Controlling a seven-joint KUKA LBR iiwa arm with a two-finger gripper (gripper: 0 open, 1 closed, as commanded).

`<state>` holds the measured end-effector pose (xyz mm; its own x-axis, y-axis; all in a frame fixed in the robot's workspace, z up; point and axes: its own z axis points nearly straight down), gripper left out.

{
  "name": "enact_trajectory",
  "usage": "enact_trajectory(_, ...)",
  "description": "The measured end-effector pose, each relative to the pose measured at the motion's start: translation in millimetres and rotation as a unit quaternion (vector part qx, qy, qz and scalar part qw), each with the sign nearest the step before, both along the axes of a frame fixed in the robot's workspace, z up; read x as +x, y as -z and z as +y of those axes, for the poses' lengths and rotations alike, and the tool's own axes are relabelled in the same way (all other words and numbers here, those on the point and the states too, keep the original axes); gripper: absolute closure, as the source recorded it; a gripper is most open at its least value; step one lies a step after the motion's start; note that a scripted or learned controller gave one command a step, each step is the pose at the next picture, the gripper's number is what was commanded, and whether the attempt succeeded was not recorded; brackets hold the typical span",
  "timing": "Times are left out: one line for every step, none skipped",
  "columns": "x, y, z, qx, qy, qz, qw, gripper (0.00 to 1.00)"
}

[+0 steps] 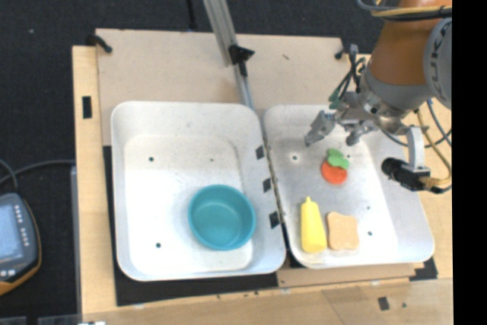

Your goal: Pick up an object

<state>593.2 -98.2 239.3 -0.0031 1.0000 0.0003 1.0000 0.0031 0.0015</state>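
Two white bins (190, 114) fill mid-frame; right of centre, the gripper (334, 133) hangs spread wide, holding nothing, just above the tomato (334, 168); no legible writing

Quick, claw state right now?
Claw: open, holding nothing, above the right bin near the tomato.

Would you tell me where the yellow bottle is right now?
In the camera view, the yellow bottle lies in the right bin, near its front-left corner, right beside the toast piece and below the tomato.
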Motion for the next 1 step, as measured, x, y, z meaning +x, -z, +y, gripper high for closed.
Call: enact_trajectory(0.0,-0.1,-0.1,0.0001,0.001,0.000,1.0000,0.00)
